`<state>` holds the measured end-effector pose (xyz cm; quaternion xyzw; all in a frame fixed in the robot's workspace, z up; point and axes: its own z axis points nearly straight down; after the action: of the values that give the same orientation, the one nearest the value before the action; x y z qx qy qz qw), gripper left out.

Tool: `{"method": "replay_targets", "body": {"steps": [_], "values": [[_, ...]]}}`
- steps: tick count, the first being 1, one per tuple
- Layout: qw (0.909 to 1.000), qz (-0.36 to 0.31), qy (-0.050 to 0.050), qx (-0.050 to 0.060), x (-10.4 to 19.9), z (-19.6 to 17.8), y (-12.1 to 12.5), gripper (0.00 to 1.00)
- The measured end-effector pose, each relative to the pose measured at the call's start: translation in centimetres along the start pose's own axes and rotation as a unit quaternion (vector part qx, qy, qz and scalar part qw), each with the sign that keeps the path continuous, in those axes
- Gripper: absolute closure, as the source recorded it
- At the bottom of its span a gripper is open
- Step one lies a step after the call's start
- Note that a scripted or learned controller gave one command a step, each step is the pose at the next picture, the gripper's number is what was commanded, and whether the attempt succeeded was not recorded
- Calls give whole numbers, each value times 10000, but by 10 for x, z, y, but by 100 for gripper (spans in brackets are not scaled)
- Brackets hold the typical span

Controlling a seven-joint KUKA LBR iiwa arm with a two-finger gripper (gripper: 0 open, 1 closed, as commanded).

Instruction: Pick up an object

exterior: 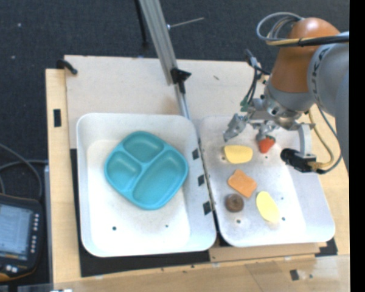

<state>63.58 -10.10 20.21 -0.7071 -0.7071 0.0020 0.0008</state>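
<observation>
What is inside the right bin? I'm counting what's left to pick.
The right bin holds a yellow oval piece, an orange block, a brown round piece, another yellow piece and a small red thing. The gripper covers the bin's far corner.

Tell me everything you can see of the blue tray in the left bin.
The blue tray is a turquoise, plastic-looking plate with rounded corners and three recessed compartments: two smaller ones toward the far side, one larger toward the near side. It lies flat, right side up, turned at an angle to the bin walls, roughly central on the floor of the left bin. Its compartments hold nothing. Nothing touches it but the bin floor; the tool is over the right bin.
</observation>
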Motion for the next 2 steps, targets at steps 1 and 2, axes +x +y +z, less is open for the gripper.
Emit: {"method": "replay_targets", "body": {"steps": [1, 2], "values": [[10000, 5, -2, 4, -7, 61, 2, 0], [10000, 5, -4, -14, -9, 103, 2, 0]]}}
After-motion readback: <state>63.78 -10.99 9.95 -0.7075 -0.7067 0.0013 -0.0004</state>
